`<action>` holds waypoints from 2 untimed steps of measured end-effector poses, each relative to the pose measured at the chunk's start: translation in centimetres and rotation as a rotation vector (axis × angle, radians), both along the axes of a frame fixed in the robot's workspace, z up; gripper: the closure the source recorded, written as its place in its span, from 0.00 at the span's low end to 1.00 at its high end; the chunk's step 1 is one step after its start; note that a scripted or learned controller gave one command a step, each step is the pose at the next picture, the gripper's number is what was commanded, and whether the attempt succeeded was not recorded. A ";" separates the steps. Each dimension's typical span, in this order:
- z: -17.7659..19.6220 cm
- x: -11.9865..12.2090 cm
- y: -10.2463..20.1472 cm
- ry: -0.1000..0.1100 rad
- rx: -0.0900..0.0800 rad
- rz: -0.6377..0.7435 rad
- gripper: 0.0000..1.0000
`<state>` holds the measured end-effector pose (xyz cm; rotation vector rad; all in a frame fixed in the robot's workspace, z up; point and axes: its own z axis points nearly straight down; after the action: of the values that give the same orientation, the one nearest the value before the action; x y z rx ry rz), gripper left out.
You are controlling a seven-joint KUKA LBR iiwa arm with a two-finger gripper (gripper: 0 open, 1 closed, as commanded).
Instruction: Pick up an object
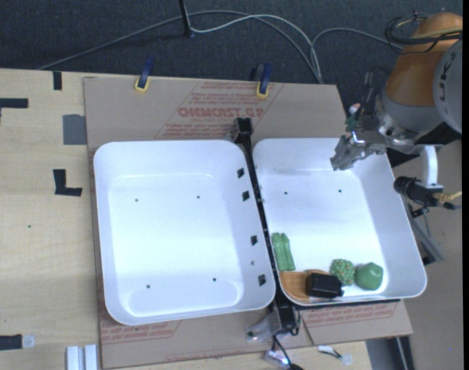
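Nearest the camera, the objects cluster along the near edge of the right bin [389, 206]: a black block [324, 285] lying on a tan piece [294, 283], a bumpy green lump [342, 270] just beside it, a green ball [369, 275] at its 3 o'clock, and a long green piece [282, 251] whose long axis runs 12 to 6. Farther off, the claw [344, 157] hangs over the bin's far edge; its state I cannot tell. From it the cluster lies toward 6 o'clock, well apart.

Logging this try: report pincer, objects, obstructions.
Pincer over right bin's far edge, holding nothing seen. Green objects, black object clustered at near edge. Nothing between them.
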<state>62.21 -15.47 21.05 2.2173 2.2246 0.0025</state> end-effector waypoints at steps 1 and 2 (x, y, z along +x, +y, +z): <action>-0.4 -1.5 4.2 0.002 0.000 0.000 1.00; -1.1 -2.9 9.3 0.002 0.000 0.000 1.00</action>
<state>59.27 -6.19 19.96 2.2183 2.2260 0.0002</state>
